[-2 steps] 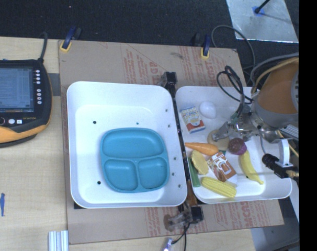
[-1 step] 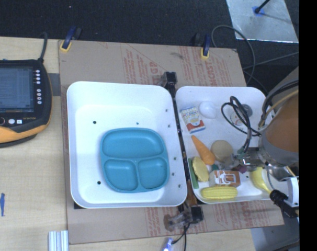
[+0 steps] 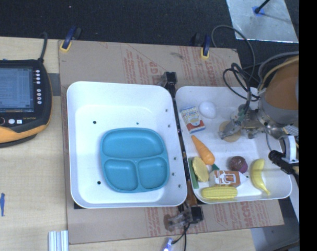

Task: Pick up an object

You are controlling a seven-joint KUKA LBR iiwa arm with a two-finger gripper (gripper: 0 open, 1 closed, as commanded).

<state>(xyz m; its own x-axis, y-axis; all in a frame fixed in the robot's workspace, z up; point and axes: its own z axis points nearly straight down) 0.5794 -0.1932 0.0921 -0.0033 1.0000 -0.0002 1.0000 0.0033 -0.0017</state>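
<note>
From my overhead feed I see the grey, orange-banded arm point(image 3: 280, 90) reaching in from the right, its two-finger gripper point(image 3: 237, 127) low over the right white bin point(image 3: 242, 197), whether gripping I cannot tell, one orange carrot point(image 3: 203, 149), two yellow bananas point(image 3: 259, 175) nearby.

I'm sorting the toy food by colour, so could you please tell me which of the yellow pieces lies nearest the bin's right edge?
The banana: it curves along the right bin's right side, while the corn cob lies along the near wall.
</note>
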